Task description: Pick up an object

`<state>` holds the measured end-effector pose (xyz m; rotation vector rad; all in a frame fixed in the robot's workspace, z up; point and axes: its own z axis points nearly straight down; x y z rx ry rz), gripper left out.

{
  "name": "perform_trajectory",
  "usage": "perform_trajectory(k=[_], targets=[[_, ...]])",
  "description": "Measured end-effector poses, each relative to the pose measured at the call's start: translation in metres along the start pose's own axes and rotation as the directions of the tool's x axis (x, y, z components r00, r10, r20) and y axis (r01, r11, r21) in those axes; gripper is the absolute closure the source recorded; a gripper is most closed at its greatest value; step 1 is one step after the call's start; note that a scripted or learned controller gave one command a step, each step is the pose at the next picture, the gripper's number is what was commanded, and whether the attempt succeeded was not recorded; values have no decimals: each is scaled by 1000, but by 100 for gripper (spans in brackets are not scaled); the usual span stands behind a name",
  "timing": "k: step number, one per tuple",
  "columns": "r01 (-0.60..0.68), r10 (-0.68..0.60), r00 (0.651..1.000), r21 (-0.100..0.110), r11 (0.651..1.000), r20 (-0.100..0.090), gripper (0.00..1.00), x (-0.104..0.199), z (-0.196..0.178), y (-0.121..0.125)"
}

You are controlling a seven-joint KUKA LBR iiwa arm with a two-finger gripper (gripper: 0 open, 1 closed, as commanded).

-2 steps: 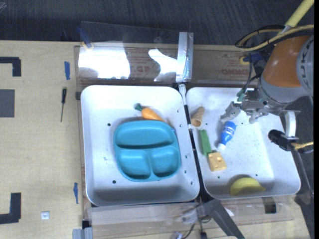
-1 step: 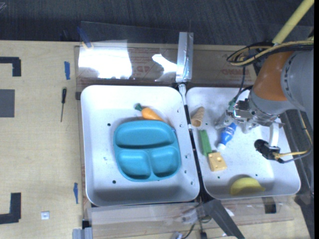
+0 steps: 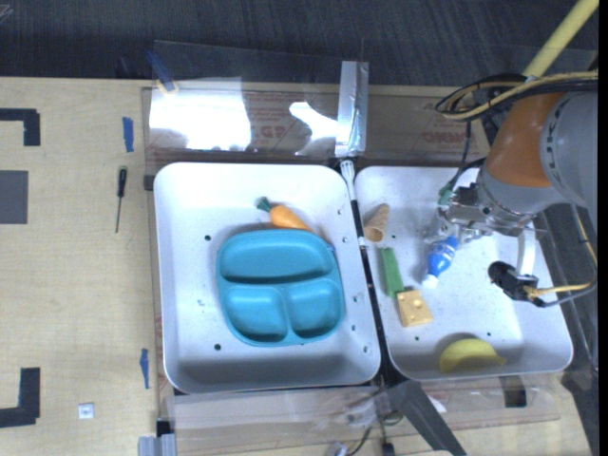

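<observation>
The gripper hangs over the right bin; whether it grips anything I cannot tell. Just below it lies a tilted blue-and-white tube, its upper end hidden under the gripper.

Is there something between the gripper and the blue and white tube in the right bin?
Nothing visible does. The gripper sits directly above the upper end of the blue and white tube. The green stick and cheese piece lie apart, to its left.

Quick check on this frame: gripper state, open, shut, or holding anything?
Gripper: over the right bin, right above the blue and white tube; open or shut cannot be told.
</observation>
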<state>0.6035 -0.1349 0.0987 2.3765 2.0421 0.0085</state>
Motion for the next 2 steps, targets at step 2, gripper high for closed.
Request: perform_trajectory(k=[2], targets=[[152, -152, 988, 4, 988, -1, 100, 73, -149, 15]])
